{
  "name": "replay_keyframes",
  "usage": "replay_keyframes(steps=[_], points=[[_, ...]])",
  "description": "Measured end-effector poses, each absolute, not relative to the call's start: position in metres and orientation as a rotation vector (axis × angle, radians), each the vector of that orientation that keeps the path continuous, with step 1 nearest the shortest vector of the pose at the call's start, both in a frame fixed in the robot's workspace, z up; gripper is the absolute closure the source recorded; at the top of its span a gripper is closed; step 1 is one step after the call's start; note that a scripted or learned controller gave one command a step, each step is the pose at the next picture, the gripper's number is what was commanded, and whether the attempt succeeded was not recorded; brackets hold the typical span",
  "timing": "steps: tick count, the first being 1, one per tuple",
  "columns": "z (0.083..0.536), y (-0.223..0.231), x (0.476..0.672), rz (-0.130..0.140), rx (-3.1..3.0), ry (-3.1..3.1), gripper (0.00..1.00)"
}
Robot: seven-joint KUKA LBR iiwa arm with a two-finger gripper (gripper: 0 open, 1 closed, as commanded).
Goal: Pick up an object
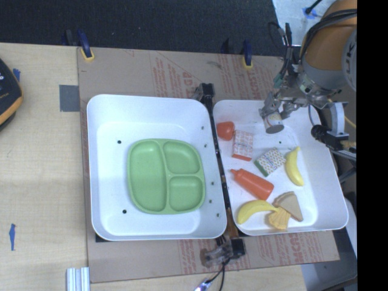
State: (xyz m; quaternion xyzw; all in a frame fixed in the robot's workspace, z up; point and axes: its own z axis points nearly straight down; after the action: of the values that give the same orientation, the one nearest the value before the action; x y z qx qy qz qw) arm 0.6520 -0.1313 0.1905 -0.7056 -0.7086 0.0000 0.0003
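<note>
- A green divided plate [165,176] is seen lying flat in the left bin [103,117]; it is judged stiff and light, but its low rim offers little for a two-finger hold.
- In the right bin [327,190], a small red piece [225,130] is found near the left wall, with a patterned packet [243,145] just beside it; the packet is judged thin, light and likely to slip.
- An orange-red bottle [252,183] is laid on its side near the middle; it looks rigid and smooth, and is best taken across its narrow body.
- A yellow banana [254,210] lies at the front, touching a yellow wedge [279,219] and a brown bread-like slice [291,205]; these are judged light toy pieces.
- A green-speckled block [270,161] and a second banana [294,167] are set near each other, the banana being curved and best gripped at mid-length.
- The claw [274,123] hangs over the bin's back part, above bare floor; nothing is seen between its fingers, and it cannot be told, at this angle, whether they are spread or closed.
</note>
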Motion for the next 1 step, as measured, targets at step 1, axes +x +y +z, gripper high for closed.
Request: replay_keyframes(steps=[1], points=[[0.1771,-0.1599,0.6379,0.005,-2.216,-2.224,1.00]])
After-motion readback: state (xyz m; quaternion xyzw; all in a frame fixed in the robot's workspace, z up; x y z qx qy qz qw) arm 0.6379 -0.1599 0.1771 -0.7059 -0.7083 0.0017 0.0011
